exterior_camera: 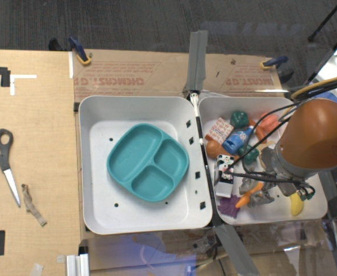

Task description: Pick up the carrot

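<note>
The carrot (245, 199) is a small orange piece lying near the front of the right bin (272, 216). Its right end touches the grey gripper (259, 194), which is down in the bin just beside it. The arm's orange band (315, 134) hangs above and hides most of the wrist. A purple item (229, 207) lies just left of the carrot.
The right bin is crowded: a yellow piece (297, 204), blue bottle (237, 138), teal object (240, 119), orange ball (213, 148), patterned box (219, 130) and black-and-white card (225, 169). A teal divided plate (148, 163) sits in the left bin. Scissors (2, 154) lie far left.
</note>
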